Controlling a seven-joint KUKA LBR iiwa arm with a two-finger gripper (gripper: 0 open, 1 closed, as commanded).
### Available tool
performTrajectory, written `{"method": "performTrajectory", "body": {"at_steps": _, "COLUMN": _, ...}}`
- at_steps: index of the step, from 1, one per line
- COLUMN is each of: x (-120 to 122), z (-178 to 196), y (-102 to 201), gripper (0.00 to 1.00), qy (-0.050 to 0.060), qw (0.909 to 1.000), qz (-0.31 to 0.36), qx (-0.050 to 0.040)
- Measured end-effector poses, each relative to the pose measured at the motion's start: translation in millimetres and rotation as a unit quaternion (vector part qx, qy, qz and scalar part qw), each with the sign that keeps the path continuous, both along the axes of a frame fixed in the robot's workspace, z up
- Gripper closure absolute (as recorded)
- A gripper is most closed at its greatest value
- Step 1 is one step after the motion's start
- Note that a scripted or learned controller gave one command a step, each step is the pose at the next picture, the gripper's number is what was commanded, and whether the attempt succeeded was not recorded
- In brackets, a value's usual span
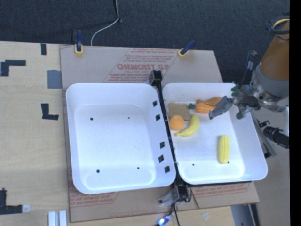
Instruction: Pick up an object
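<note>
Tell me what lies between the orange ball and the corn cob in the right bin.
In the camera view, the banana lies between the orange ball and the corn cob, close beside the ball; beyond it, bare white bin floor.

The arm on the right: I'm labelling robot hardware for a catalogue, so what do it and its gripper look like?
The arm has a rounded orange band above a pale grey wrist section. Below it, the gripper is dark grey metal, with slim angular fingers. Dark cabling and fittings run alongside the wrist.
</note>
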State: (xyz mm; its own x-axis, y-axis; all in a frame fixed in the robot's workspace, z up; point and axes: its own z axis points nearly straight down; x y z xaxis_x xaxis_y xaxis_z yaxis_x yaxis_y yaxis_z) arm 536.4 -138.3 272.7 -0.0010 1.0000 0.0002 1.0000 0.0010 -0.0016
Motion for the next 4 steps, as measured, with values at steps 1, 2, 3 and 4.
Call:
{"method": "performTrajectory", "body": {"at_steps": 1, "x": -58, "z": -131, "y": -27, "gripper": 0.00, "qy": 0.007, "qw": 1.0000, "qz": -0.003, "qx": 0.0017}}
{"method": "performTrajectory", "body": {"at_steps": 2, "x": -54, "z": -167, "y": -88, "gripper": 0.00, "qy": 0.001, "qw": 1.0000, "qz": -0.002, "qx": -0.0005}}
{"method": "performTrajectory", "body": {"at_steps": 3, "x": -53, "z": -155, "y": -84, "gripper": 1.00, "qy": 0.001, "qw": 1.0000, "qz": 0.000, "qx": 0.0007}}
{"method": "performTrajectory", "body": {"at_steps": 4, "x": -35, "z": -187, "y": -3, "gripper": 1.00, "qy": -0.003, "qw": 1.0000, "qz": 0.002, "qx": -0.0005}}
